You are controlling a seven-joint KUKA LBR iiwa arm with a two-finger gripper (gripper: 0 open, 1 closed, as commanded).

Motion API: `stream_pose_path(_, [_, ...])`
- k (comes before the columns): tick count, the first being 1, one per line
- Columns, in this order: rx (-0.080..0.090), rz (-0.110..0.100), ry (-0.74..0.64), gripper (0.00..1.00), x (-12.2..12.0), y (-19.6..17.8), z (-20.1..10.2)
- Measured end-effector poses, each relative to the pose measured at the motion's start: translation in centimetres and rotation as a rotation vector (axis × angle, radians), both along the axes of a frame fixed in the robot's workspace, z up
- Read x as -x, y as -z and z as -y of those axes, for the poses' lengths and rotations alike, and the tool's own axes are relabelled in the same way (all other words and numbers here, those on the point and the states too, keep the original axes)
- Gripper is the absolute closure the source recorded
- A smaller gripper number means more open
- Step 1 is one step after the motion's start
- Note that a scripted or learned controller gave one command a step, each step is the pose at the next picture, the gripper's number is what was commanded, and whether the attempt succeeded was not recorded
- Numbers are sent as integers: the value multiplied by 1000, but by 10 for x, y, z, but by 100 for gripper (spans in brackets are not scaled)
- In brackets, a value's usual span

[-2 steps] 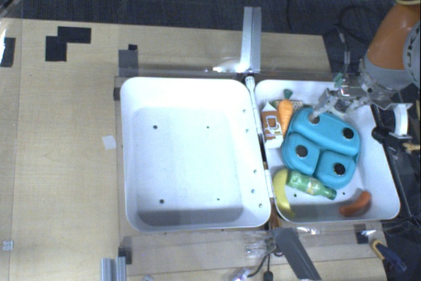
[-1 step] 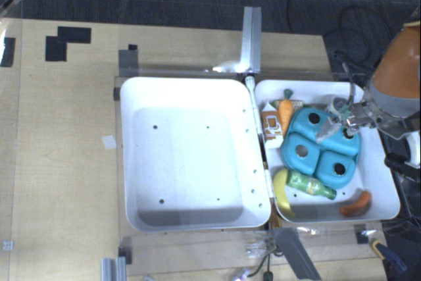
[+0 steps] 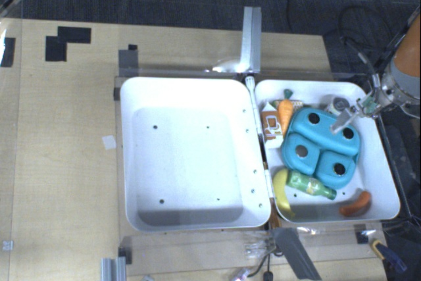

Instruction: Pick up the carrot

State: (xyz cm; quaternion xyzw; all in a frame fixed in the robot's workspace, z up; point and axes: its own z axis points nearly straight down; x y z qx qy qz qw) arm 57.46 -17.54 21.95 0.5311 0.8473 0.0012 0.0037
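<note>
The carrot (image 3: 285,113), orange with a green top, lies near the back left corner of the right bin (image 3: 388,174), beside a small box and just left of a blue tray. My gripper (image 3: 345,119) reaches in from the right and hangs over the blue tray's back right part, well to the right of the carrot. Nothing shows between its fingers.
The right bin also holds a blue moulded tray (image 3: 321,145) with round holes, a small brown and white box (image 3: 270,124), a banana (image 3: 281,189), a green bottle (image 3: 312,186) and a reddish sausage (image 3: 356,203). The left bin (image 3: 131,141) stands alongside.
</note>
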Motion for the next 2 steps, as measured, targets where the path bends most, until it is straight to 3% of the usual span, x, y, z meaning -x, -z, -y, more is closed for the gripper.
stream_pose_path(1, [0, 1, -36, 0, -96, -8, -12])
stream_pose_path(2, [2, -4, -187, 0, -95, 83, -48])
